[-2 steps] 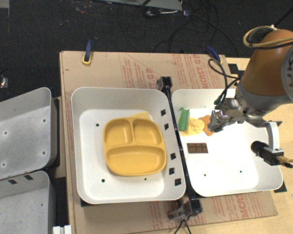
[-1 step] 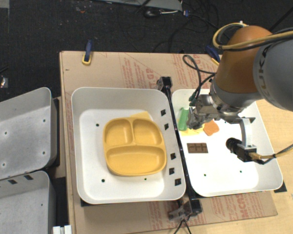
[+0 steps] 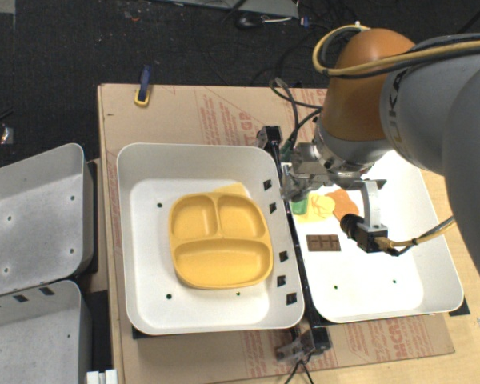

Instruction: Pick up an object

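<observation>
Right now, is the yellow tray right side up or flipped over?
Right side up. The yellow tray lies flat in the left bin, and its three hollow compartments face upward with the raised dividers showing between them.

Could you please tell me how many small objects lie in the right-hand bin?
4 visible: green item, yellow piece, orange piece, brown chocolate bar, clustered near the bin's left edge. The arm may hide more.
</observation>
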You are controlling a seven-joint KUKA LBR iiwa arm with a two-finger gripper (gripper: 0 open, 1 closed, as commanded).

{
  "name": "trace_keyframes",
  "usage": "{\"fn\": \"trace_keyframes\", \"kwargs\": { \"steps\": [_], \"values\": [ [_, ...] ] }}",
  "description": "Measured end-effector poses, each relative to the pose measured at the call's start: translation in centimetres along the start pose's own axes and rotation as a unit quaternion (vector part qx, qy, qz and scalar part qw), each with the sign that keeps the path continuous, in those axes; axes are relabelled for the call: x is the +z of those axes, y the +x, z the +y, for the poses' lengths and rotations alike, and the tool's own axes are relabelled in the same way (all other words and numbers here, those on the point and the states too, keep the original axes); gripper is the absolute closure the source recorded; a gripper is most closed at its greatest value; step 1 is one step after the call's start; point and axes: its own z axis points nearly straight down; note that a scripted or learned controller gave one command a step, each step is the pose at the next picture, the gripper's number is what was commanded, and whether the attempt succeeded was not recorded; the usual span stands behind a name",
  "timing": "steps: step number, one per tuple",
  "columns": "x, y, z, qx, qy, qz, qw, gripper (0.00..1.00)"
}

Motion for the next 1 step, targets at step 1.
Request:
{"fn": "trace_keyframes", "kwargs": {
  "steps": [1],
  "values": [
    [-0.83,5.23,2.10,0.000,0.000,0.000,1.0000,1.00]
  ]
}}
